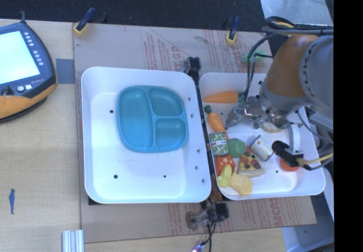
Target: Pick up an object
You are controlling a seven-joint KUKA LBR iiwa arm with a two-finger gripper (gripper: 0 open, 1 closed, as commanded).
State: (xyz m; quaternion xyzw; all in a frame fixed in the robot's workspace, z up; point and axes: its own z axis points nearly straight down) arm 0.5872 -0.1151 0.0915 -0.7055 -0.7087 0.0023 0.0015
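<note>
Toys crowd the right bin [317, 187], where the arm [295, 72] reaches in from the right and hangs low over the back half; its gripper [255, 113] is tucked under the wrist, and I cannot tell how the jaws stand or whether anything is between them. No one target is named, so any of the small pieces would do: a carrot [222, 97] lies near the bin's back wall, a second carrot [215, 122] sits against the left wall, and a green piece [236, 147], a pizza slice [250, 165] and a yellow corn cob [240, 185] cluster toward the front. These look like hollow plastic play food, so I would judge them light, stiff and a little slick; the back carrot lies apart from the heap and seems the easiest, taken across its thick middle. The left bin [96, 131] carries a blue divided plate [152, 118]. Both bins rest on a cardboard sheet [170, 46] clamped to the pale wooden bench [39, 160], with a teach pendant [22, 69] at the far left and dark carpet beyond.
</note>
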